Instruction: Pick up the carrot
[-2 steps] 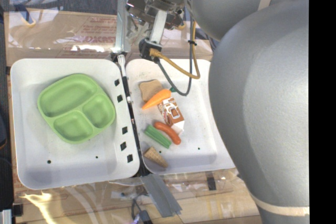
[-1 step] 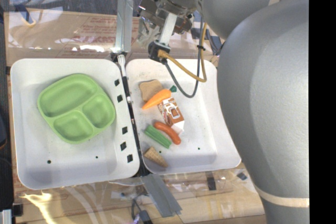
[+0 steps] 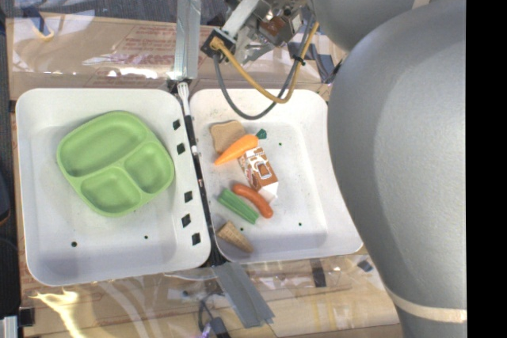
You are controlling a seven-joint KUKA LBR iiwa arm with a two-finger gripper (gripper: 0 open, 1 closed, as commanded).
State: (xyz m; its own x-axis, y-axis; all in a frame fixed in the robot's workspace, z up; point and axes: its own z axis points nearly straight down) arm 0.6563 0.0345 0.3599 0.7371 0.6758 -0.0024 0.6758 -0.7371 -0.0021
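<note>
Currently, item one: the carrot [image 3: 238, 148], lying in the right bin [image 3: 309, 170], far-left part, its green tip pointing right, resting against a slice of bread [image 3: 225, 134] and just beside a small carton [image 3: 258, 169]. Item two: the gripper [image 3: 252, 32], hovering past the bin's far rim, nothing held; how wide it stands I cannot tell. Step, as I judge it: approach not yet begun; I'd next need a descent nearer and lower, centred on the carrot. Also in the right bin: a sausage [image 3: 254, 199], a green vegetable [image 3: 236, 206], a wedge [image 3: 234, 236]. Left bin [image 3: 40, 170]: a green divided plate [image 3: 116, 162]. Bench under clear plastic sheeting; dark floor beyond
</note>
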